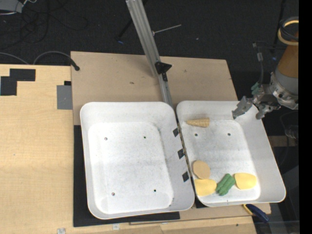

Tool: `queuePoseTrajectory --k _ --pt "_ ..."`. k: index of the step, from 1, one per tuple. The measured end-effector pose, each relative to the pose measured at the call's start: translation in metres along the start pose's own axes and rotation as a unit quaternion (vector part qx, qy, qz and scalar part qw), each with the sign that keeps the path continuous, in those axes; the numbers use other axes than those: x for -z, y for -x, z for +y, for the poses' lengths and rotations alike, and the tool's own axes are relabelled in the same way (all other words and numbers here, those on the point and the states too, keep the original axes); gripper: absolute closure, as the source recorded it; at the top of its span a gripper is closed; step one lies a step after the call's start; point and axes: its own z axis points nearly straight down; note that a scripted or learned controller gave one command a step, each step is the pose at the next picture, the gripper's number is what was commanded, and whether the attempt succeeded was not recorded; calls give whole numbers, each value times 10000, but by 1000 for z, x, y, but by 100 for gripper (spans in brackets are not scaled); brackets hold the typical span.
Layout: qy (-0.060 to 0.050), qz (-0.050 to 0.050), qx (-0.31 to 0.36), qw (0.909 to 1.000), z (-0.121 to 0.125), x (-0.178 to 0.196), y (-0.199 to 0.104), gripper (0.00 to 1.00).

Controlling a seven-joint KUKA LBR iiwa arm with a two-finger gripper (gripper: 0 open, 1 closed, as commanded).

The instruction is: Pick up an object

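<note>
The arm (288, 57) reaches in from the right edge, its orange band above a grey wrist (285, 89). The gripper (252, 109) points left and slightly down. Its two fingers are spread apart, one at the far left tip (240, 109), with nothing between them.

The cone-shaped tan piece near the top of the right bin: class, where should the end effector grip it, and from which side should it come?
Probably across the thicker right end of the cone, coming straight down from above. It lies flat, alone, its long axis left-right, tapering leftward, so fingers closing front-to-back should meet its widest part. The end effector hangs at the right bin's upper right rim.
</note>
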Motion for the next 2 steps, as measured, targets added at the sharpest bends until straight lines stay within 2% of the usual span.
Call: queuePoseTrajectory --k 1,2 --pt "-1 -4 -22 10000 6 -52 7 0" --pt "-7 3 -11 10000 4 -114 -1 0"
